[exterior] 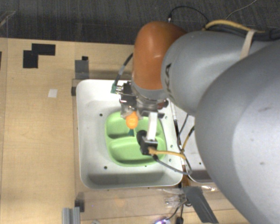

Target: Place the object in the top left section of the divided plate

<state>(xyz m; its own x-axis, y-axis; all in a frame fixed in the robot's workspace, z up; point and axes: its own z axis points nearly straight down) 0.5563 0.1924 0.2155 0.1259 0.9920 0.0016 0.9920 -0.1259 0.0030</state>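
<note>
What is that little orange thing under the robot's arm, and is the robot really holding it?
A small orange object sits at the gripper, above the green divided plate. Whether it is actually gripped, and by which part, cannot be told from this view.

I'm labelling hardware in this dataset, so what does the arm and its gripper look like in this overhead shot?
The arm is bulky and rounded, with smooth light grey casings and a glossy orange band above the wrist. Below that band sits a small metal and black gripper with a white part down one side. Black cables run along the wrist, and a tan cable curls out beside the gripper.
</note>
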